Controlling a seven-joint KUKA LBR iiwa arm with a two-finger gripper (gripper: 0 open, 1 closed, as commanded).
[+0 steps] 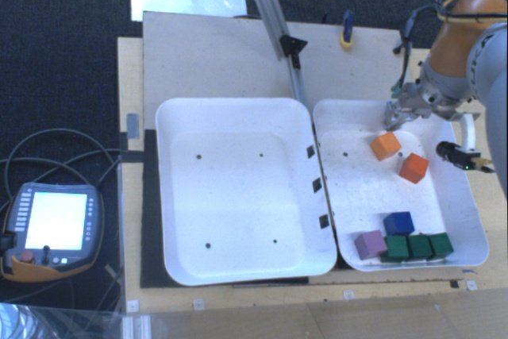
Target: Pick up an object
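The right bin (349, 194) holds several blocks. A light orange block (386, 145) lies near its far side, with a darker orange block (413, 167) just to its right. Along the near edge sit a purple block (369, 244), a blue block (398, 222) and green blocks (416, 247). My gripper (398, 114) hangs over the far right of this bin, just above and slightly right of the light orange block, and nothing shows between its fingers.
The left bin (171, 171) stands beside the right one, with clips on the shared rim. A slanted metal pole (270, 4) crosses the back of the bench. A teach pendant (51, 230) lies off the bench at left.
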